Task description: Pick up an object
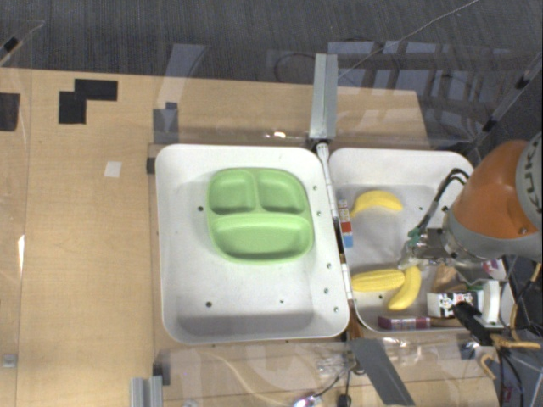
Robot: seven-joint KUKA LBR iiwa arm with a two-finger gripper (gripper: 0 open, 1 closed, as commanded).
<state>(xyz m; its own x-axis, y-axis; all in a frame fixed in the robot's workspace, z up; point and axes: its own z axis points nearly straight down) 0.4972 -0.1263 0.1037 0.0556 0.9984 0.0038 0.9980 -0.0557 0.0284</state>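
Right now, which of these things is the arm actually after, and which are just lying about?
Part of the job:
- pincer
- bananas in the right bin
- dark red marker

Just lying about:
- green divided plate in the left bin

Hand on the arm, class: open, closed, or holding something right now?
Hand: cannot be told; it sits low in the right bin, just above the yellow bananas.

Two white bins (170, 253) – one green divided plate (258, 214), three yellow bananas (377, 202), one marker (405, 320).
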